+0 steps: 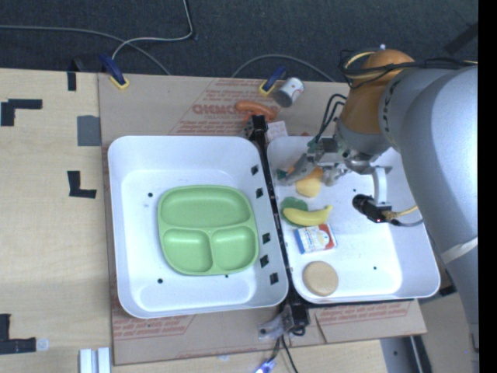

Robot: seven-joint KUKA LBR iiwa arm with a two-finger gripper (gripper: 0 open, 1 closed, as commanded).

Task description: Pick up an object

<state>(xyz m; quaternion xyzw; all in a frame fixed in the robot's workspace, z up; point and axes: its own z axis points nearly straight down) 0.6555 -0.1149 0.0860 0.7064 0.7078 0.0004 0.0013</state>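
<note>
Two white bins sit side by side, and in the right bin (404,274) the tool (320,169) hangs low over a yellow fruit (309,186) beside the banana (306,215), its grip state impossible to tell.

End effector (320,164) low, arm (435,138) bent over.

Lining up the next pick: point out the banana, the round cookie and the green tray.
banana (307,215), camera view, middle of its curved body.
round cookie (320,277), camera view, centre of its top.
green tray (203,207), camera view, its large upper compartment.
</note>
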